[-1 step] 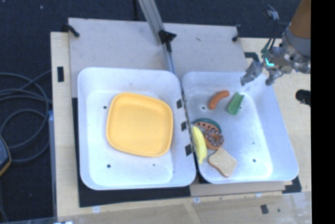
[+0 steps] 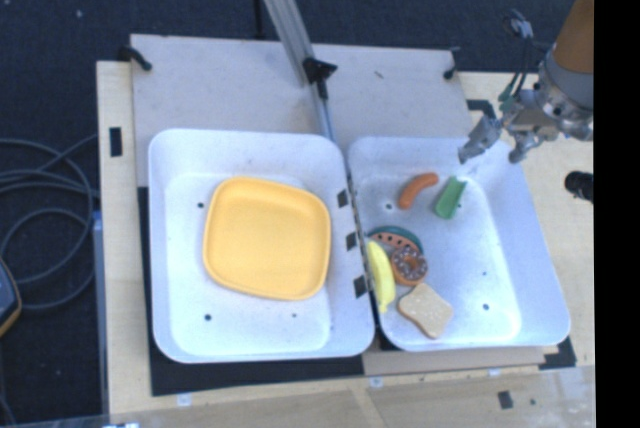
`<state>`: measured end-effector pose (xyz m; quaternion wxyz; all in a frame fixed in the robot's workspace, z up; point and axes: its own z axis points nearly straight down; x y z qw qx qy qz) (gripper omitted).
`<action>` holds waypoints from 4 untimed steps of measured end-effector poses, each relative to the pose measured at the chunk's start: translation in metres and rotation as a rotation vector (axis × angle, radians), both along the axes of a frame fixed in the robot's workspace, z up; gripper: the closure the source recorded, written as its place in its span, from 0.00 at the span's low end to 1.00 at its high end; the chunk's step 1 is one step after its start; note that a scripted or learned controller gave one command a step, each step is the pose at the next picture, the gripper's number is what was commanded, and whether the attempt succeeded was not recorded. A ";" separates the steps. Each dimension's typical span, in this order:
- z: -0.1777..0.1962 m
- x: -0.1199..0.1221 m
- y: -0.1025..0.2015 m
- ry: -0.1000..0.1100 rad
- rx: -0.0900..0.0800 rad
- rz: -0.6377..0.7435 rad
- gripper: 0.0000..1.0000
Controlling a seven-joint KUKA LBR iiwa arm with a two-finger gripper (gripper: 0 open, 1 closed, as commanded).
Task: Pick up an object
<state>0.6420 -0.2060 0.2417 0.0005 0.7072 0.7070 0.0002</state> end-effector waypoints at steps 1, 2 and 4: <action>-0.056 -0.008 0.005 0.005 0.001 0.000 0.00; -0.118 -0.013 0.006 0.006 0.001 0.000 0.00; -0.130 -0.013 0.005 -0.002 -0.001 -0.001 1.00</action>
